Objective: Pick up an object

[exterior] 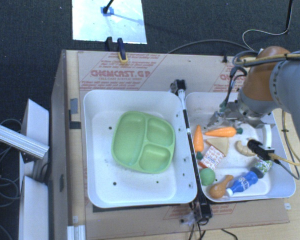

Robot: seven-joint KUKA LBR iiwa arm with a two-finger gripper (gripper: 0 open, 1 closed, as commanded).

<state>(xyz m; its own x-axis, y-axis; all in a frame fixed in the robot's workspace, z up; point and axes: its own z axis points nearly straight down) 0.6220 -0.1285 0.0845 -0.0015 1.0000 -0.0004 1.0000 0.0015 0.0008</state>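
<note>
- Two shallow white bins sit side by side on a bench, seen from above at a slant.
- The left bin [97, 184] holds a pale green divided tray [143, 141], lying flat near its middle.
- The right bin [282, 186] holds a heap of toy food and small items.
- The grey arm with its orange band [257, 79] reaches in from the right, over the far part of the right bin.
- The gripper [221, 117] hangs low just above a toy carrot [220, 132] that lies crosswise; whether its jaws are open or closed cannot be told, and nothing is seen between them.
- A second carrot [198, 138] lies along the bin's left wall.
- Nearer the camera lie a wedge of pale sandwich [219, 144], a patterned card [213, 157], a green ball [207, 176], a tan chicken drumstick [219, 186] and a blue bottle [243, 182].
- A curved, banana-like piece [244, 149] lies to the right of the sandwich.
</note>
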